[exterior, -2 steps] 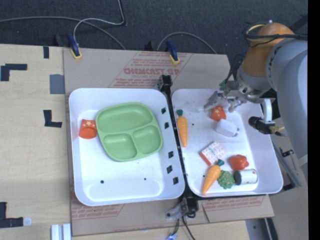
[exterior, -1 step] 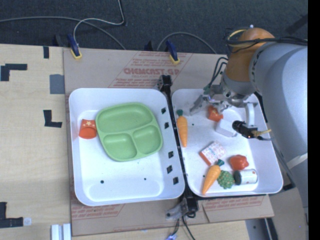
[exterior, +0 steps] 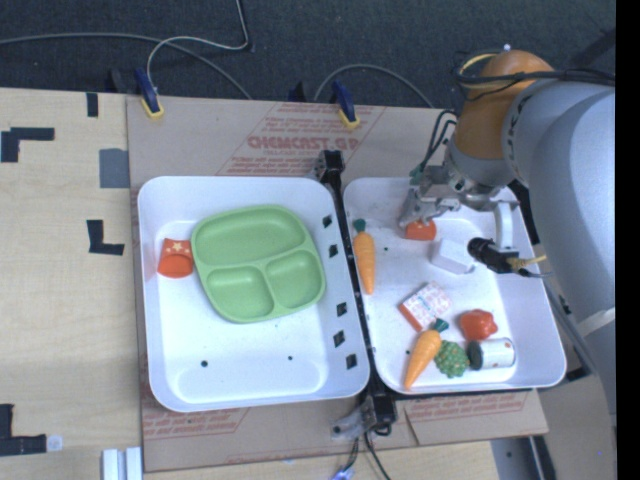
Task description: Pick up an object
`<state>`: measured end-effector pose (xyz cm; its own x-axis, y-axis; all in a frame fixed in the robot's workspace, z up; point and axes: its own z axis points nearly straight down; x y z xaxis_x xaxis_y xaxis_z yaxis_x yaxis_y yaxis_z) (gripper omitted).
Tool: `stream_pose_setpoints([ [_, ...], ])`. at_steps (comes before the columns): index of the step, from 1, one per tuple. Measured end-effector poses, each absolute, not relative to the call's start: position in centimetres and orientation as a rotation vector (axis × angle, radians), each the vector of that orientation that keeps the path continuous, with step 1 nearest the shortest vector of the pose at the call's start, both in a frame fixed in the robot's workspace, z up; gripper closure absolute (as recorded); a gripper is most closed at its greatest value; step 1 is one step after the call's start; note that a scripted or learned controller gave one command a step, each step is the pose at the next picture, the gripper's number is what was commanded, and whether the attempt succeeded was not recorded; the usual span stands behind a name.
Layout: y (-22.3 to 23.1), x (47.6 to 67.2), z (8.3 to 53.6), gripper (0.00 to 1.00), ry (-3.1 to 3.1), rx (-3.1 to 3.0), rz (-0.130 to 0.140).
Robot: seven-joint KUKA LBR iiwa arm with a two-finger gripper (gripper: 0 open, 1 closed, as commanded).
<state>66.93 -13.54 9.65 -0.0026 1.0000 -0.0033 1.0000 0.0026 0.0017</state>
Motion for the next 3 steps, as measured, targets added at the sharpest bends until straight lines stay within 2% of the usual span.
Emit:
stream_pose_setpoints([
  [1,-13.54,66.91,9.62,0.0,2.222,2.216,-0.002],
  [2,-13.45,66.92,10.57,1.0,2.224,2.216,-0.002],
  [3,-13.45,66.91,10.55,0.0,2.224,2.216,-0.002],
])
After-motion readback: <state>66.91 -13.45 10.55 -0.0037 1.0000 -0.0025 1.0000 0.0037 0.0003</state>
